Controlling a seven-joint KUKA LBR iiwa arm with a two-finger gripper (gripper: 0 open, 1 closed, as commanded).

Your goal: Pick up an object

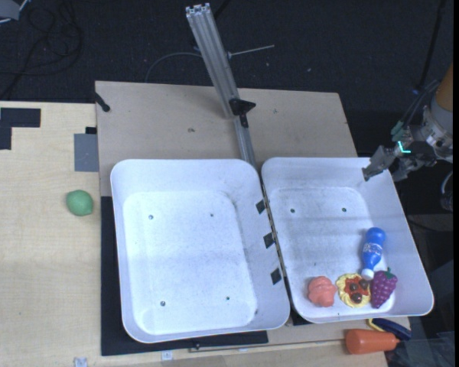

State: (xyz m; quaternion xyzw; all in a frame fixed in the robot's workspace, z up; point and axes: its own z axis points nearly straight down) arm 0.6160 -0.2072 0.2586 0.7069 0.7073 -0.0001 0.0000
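In the camera view the gripper [384, 164] hangs over the far right rim of the right bin [321, 182]; whether it is spread or pressed together I cannot tell. The pickable things sit together in that bin's near right corner: a blue bottle [372, 250] lying lengthwise away from the camera, purple grapes [383, 287], a yellow plate [354, 289] and a pink lump [320, 290]. They lie toward the camera from the gripper, well apart.

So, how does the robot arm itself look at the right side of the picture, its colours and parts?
Little of the arm is in frame: a grey body with an orange band near the edge. The gripper is dark grey and angular, with a small teal light on it and thin dark cables running above it. Finer markings are too small to read.
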